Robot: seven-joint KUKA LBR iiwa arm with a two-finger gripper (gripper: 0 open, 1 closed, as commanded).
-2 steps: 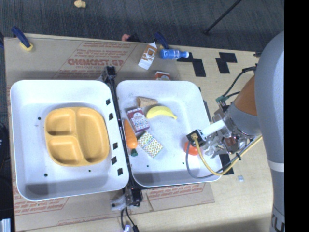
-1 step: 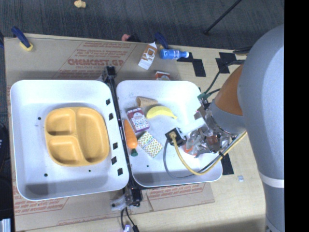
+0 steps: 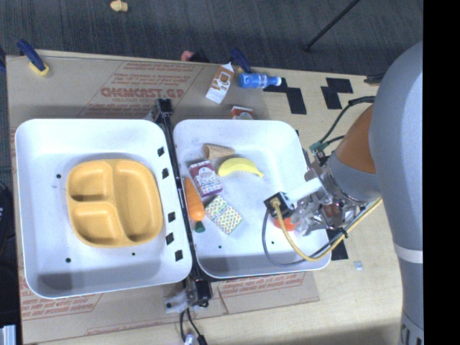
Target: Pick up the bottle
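Two white bins are sitting side by side on a cardboard-covered bench (image 3: 144,85). The bottle (image 3: 253,81) is lying on its side outside both, on the cardboard at 12 o'clock from the right bin (image 3: 287,139). It is blue and looks like smooth plastic, with its cap pointing toward 3 o'clock. A small white and brown carton (image 3: 220,85) is lying just beside it at 9 o'clock, and a smaller box (image 3: 242,112) is resting near the bin's rim at 6 o'clock from the bottle.

The gripper (image 3: 305,218) is hanging low over the right bin's 4 o'clock corner, well apart from the bottle. Whether it is spread or pressed together cannot be told. A small orange-red thing (image 3: 287,223) is showing against it, too hidden to name.

Inside that bin, a curved yellow banana (image 3: 239,167), a brown cone (image 3: 217,151), a maroon box (image 3: 205,179), a carrot (image 3: 194,203) and a patterned packet (image 3: 224,215) are crowding the 9 o'clock half. The left bin (image 3: 21,192) is holding a yellow divided plate (image 3: 115,200) with rounded corners.
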